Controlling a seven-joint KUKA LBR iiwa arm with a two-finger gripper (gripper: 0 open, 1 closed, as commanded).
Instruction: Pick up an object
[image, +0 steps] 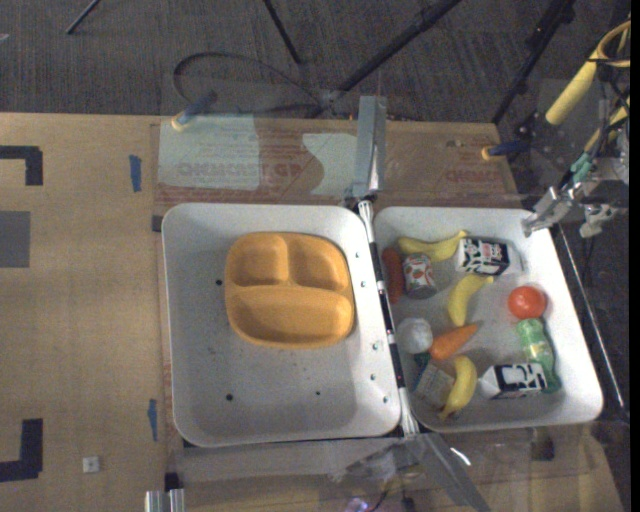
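We judge the pick not yet begun: our gripper (560, 205), whether open or closed we cannot tell, hangs at the right white bin's (583, 345) far corner, so next we must descend over something like the round red-orange tomato (527, 301).

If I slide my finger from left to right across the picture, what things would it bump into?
Orange divided plate → red sausage-like toy → small round can → orange carrot → black-and-white carton → red tomato → gripper at the right bin's far corner.
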